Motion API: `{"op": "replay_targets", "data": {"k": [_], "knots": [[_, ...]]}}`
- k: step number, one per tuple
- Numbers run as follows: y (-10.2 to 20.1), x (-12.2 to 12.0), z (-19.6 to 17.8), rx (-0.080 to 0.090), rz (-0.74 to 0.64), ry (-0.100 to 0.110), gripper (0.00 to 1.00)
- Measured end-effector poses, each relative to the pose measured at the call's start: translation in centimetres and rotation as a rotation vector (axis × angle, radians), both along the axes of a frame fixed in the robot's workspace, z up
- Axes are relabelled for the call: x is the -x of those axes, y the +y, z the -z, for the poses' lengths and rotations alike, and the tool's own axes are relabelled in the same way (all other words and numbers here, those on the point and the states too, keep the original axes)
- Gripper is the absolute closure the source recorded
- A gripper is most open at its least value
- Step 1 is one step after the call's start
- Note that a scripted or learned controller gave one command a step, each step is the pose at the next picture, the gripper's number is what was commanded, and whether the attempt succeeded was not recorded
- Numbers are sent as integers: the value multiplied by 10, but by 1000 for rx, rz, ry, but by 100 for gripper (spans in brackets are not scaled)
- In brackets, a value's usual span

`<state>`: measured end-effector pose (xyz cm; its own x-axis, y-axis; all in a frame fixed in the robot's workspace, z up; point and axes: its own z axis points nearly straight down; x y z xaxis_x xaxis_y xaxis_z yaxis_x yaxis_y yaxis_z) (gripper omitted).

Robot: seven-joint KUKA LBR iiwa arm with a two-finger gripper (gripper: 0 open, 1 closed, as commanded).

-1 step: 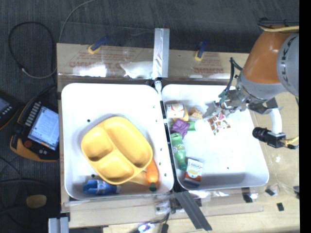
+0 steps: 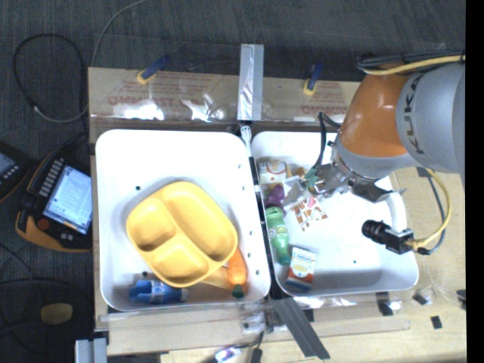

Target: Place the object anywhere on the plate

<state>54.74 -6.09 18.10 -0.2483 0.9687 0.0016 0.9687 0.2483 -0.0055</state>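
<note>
A: The gripper hangs over the right bin's far-left corner, above the small clutter. Whether it's grasping anything, I cannot tell.

B: Which object, do you reckon?

A: Probably the red-and-white patterned packet, lying flat just nearside of it. Best come straight down, clear of the purple piece, then carry left to the yellow plate in the left bin.
</note>
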Motion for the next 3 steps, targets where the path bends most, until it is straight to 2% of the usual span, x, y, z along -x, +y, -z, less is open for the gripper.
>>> {"op": "replay_targets", "data": {"k": [1, 2, 3], "knots": [[84, 19, 0, 1, 38, -1, 100], [102, 40, -54, 5, 327, -1, 100], [146, 53, 0, 2, 125, 2, 100]]}}
